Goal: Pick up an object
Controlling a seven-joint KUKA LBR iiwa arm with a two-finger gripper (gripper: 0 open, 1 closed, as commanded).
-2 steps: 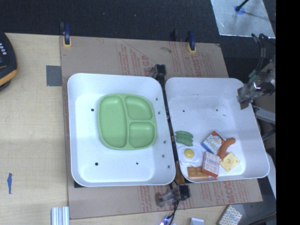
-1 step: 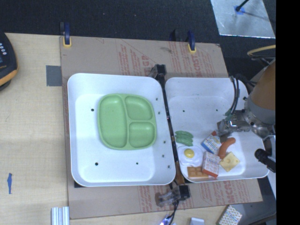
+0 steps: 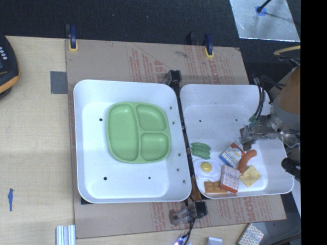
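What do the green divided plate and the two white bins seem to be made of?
Plate: likely moulded plastic, matte, with soft rounded compartment edges and even colour. Bins: probably thin formed plastic, smooth and slightly glossy, with rounded corners and shallow walls.

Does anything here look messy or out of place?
Nothing looks spilled or broken. The toy food is bunched in the near corner of the right bin, some pieces overlapping, while the green plate sits alone in the left bin.

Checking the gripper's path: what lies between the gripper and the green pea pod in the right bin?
In the camera view, bare white bin floor lies between the gripper and the green pea pod; the toy foods sit lower.
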